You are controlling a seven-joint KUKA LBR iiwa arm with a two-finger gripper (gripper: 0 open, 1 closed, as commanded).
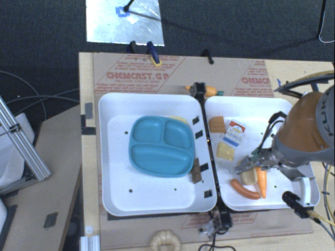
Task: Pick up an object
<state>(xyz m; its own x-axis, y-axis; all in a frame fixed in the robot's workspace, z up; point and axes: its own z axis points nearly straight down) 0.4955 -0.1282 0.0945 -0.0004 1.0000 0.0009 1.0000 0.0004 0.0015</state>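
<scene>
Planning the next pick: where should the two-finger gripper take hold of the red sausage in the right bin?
Probably across the middle of the red sausage, coming straight down. It lies flat, long and thin, its near side free; the upright orange carrot crowds its right end.

Right bin (230, 109) crowded (carrot (261, 183), sausage (246, 189) touching); bare floor along far wall.

Floor: dark carpet (235, 14)
Shiny sheet (124, 13): lying on the carpet
Surface (220, 69): brown printed cardboard
Cables (31, 95): left side
</scene>
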